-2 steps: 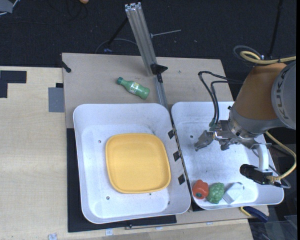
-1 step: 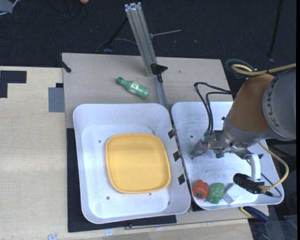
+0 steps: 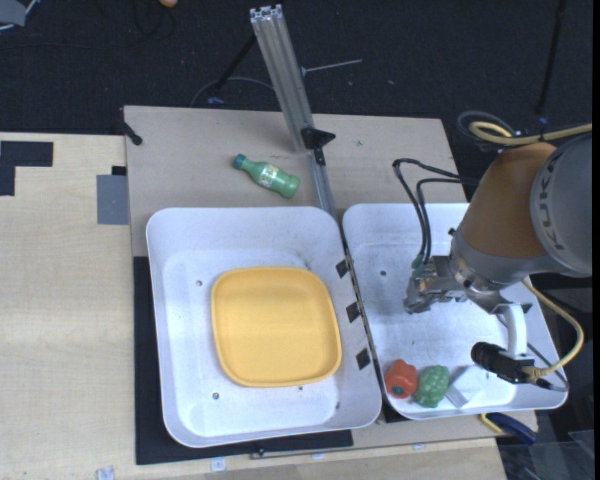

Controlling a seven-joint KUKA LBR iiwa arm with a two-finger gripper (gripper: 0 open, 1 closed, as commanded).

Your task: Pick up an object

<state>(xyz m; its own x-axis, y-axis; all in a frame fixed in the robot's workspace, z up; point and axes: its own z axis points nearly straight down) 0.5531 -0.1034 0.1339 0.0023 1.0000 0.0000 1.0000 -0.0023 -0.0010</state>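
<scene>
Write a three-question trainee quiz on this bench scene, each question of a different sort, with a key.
1. True or false: the yellow plate lies in the left bin.
2. Multiple choice: the green bottle lies (A) in the right bin, (B) on the bench behind the left bin, (C) on the plate.
3. Fill in: next to the red object at the near edge of the right bin sits a ____ object.

Key: 1 true. 2 B. 3 green. The gripper hangs over the right bin, further back than those two objects.
</scene>
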